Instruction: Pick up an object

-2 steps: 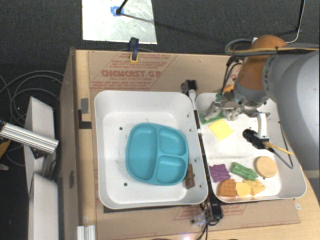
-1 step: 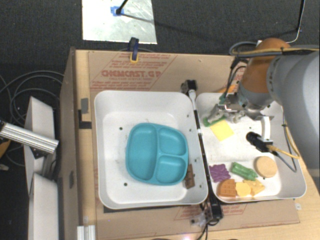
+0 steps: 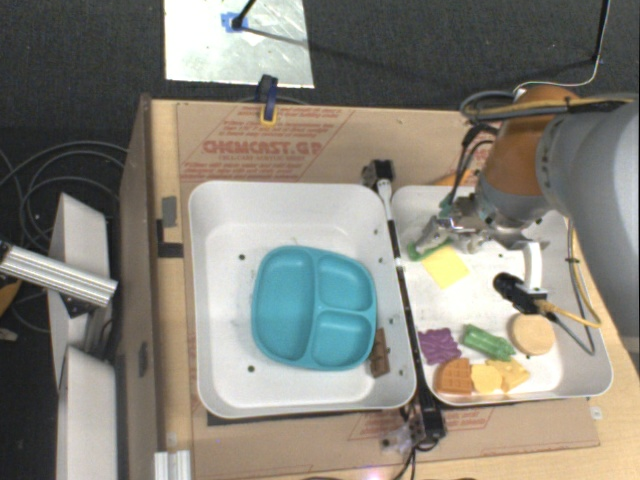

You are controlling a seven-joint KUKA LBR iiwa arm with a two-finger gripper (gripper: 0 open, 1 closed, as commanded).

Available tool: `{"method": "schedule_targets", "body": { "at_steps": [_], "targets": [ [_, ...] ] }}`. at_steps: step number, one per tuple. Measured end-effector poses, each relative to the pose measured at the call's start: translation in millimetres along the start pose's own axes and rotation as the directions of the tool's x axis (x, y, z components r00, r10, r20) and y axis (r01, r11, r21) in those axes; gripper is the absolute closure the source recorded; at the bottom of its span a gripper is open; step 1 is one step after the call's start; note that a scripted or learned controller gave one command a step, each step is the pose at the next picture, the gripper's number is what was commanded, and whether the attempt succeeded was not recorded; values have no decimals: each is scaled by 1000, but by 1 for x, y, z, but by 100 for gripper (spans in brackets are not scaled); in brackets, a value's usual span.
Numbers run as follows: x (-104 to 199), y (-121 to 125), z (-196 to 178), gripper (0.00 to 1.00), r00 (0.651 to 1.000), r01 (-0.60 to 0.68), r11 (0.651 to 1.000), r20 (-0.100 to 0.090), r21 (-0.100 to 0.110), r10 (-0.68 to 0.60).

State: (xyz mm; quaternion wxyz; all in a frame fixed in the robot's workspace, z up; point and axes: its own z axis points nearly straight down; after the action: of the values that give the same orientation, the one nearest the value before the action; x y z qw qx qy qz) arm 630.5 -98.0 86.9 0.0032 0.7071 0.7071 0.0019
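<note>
Grey arm [image 3: 560, 158] enters from the right, over the right bin [image 3: 580, 363]. Left bin [image 3: 215, 298] holds a blue divided plate [image 3: 310, 308], with a small brown piece [image 3: 380, 353] at the plate's right edge.

Gripper [image 3: 432, 240] is low in the right bin's upper left; whether it is spread or closed cannot be told.

Just beside the gripper lies a yellow square [image 3: 446, 267]: flat, pale, set cornerwise, and free of the other items.

Along the bin's near side are a tan disc [image 3: 533, 335], a green piece [image 3: 487, 343], a purple piece [image 3: 438, 345] and an orange waffle [image 3: 454, 376].
</note>
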Motion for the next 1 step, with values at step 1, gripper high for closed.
{"method": "schedule_targets", "body": {
  "at_steps": [1],
  "targets": [
    [8,-40,-1,0,1000,-1,1000,-1,-1,1]
  ]
}}
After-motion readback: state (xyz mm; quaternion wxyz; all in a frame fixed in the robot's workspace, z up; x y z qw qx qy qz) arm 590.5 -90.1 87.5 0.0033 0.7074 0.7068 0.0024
